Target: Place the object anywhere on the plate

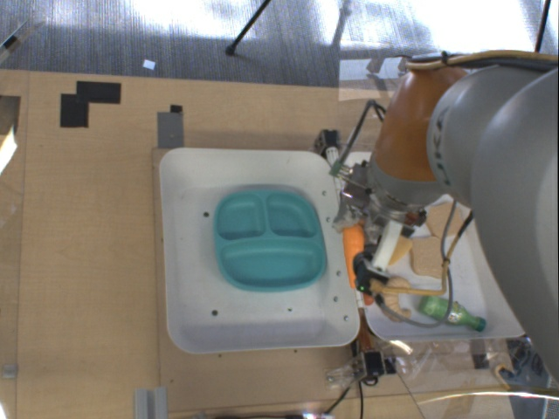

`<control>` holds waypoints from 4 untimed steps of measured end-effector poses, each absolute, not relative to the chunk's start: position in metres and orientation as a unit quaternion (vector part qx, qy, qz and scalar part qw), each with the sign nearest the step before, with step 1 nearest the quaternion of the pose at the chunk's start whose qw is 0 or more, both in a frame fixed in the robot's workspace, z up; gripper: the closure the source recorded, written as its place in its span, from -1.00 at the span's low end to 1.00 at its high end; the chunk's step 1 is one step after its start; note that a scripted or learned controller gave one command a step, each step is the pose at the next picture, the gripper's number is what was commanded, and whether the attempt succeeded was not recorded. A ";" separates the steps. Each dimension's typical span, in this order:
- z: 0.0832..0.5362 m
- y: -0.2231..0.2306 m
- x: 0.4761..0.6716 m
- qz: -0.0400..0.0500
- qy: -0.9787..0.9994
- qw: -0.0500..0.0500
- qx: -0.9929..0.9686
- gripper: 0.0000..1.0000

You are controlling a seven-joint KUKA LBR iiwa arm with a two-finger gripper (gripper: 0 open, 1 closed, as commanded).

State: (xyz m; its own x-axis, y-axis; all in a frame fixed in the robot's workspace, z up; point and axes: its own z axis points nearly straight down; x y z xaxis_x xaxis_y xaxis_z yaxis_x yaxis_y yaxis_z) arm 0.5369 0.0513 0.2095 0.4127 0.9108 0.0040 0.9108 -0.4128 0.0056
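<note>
The grey arm [498,164] comes in from the right and bends down over the seam between the two white bins. Its gripper [354,212] hangs low at the left edge of the right bin [419,328], close against the right wall of the left bin [188,234]. The wrist and its fittings crowd the view there, so it cannot be told whether the gripper is spread or closed, or whether it grips anything.

An orange carrot [352,250] lies just below the gripper, lengthwise along the left edge of the right bin. It may touch the gripper, but the angle does not settle that. It is not on the plate.

The teal plate [269,238] sits flat in the middle of the left bin. It is divided into two small compartments on the far side and one wide compartment on the near side.

Further into the right bin, a tan slice of bread [426,256] rests partly under the arm. A green bottle [452,312] lies on its side near the bin's near edge. Beside the bottle is a small brown piece [393,302], too hidden to name.

On the wooden bench [87,260], a black L-shaped mark [87,103] sits toward the far left corner. A small grey block [170,129] stands just beyond the left bin's far left corner.
</note>
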 end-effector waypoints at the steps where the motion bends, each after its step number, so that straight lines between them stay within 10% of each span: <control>1: 0.209 0.050 0.537 0.003 0.541 0.002 0.841 -1.00; 2: 0.220 0.051 0.540 0.007 0.547 0.005 0.837 1.00; 3: 0.183 0.107 0.551 0.000 0.606 -0.001 0.795 1.00; 4: 0.184 0.106 0.552 0.001 0.605 0.000 0.796 -1.00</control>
